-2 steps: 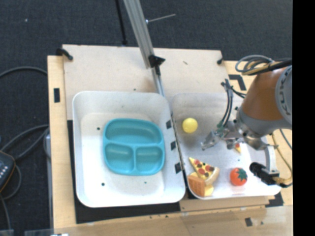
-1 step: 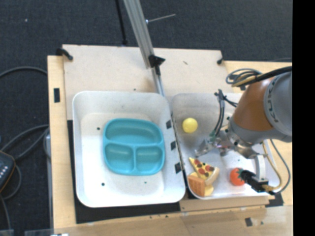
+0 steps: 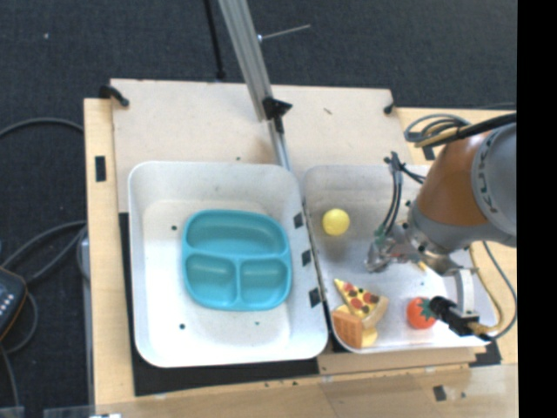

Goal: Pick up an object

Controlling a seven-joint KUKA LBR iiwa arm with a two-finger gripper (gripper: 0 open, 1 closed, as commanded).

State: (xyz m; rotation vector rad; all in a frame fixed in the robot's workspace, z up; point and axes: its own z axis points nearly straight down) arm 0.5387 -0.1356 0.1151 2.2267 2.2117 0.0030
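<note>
White bins (image 3: 148, 233) — end effector (image 3: 383, 259) above yellow ball (image 3: 336, 222).

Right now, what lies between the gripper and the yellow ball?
In the camera view, only bare white bin floor lies between the gripper and the yellow ball.

Fixed overhead camera, slanted, both bins (image 3: 148, 233)

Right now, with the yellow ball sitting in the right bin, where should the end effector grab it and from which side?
Grip the yellow ball across its middle, coming straight down from above. It is round, so any pair of opposite sides works, and it sits apart from the pizza slice and tomato. The bin's left wall is close, so probably keep the fingers off that side.
</note>
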